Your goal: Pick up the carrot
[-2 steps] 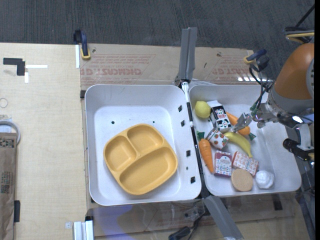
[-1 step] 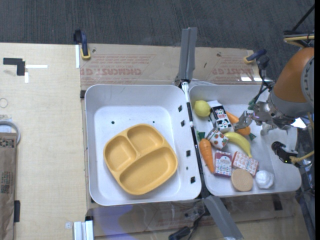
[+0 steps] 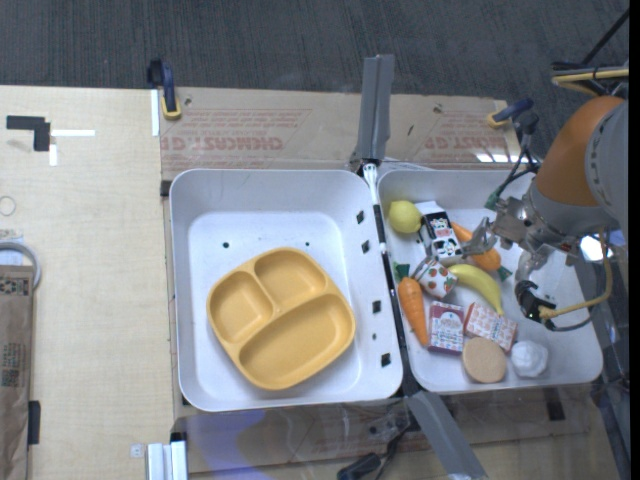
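The carrot (image 3: 412,309), orange and tapered, lies along the left wall of the right bin (image 3: 570,366), its tip toward the front. My gripper (image 3: 503,252) hovers over the middle of that bin, to the right of the carrot and apart from it. Its fingers (image 3: 480,236) are open. Just beneath them sit a small orange item (image 3: 485,261) and the banana (image 3: 478,283). Nothing is lifted between the fingers.
Crowding the right bin are a lemon (image 3: 403,216), a small carton (image 3: 436,228), a strawberry-patterned toy (image 3: 433,278), two red packets (image 3: 446,326), a round cookie (image 3: 485,361) and a white ball (image 3: 530,359). The left bin (image 3: 200,208) holds a yellow divided plate (image 3: 281,317).
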